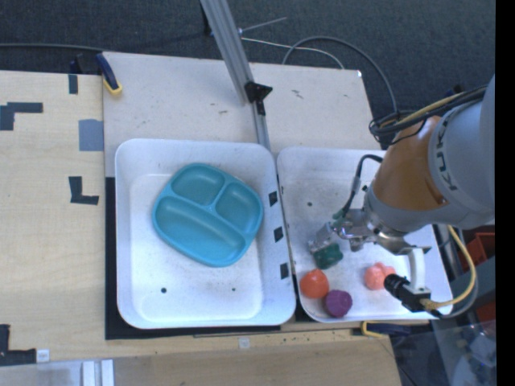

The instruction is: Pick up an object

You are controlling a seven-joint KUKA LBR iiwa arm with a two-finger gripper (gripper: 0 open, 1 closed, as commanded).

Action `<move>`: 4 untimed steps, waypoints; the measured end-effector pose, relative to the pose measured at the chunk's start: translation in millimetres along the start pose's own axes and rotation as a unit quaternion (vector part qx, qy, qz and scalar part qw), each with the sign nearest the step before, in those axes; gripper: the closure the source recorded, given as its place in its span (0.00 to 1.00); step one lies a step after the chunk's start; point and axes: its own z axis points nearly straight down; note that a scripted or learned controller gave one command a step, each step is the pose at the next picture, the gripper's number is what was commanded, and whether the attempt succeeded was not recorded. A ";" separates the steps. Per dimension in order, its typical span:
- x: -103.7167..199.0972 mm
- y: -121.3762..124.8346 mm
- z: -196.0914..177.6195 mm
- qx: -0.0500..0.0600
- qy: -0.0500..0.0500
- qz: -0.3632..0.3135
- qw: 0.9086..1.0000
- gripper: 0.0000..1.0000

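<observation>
In the right bin (pixel 310 171) my gripper (pixel 332 236) reaches down near the bin's middle, right over a small dark green object (pixel 327 256) that lies just below its tip. An orange-red ball (pixel 314 282) and a purple ball (pixel 338 301) lie near the bin's front edge. A pinkish-orange object (pixel 375 277) sits to their right, beside the arm. The grey arm with its orange band (pixel 406 179) comes in from the right above the bin.
The left bin (pixel 133 240) holds a teal divided plate (pixel 208 213). A metal pole (pixel 229 34) slants across the back of the bench. Black cables run behind the right bin, and a yellow cable loops at its front right corner.
</observation>
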 end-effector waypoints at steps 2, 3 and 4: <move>0.9 -0.1 22.6 -0.003 0.000 0.000 1.000 1.00; -1.0 -2.8 -39.5 -0.005 -0.001 0.000 1.000 1.00; -3.9 7.3 -94.3 -0.006 -0.001 0.000 1.000 1.00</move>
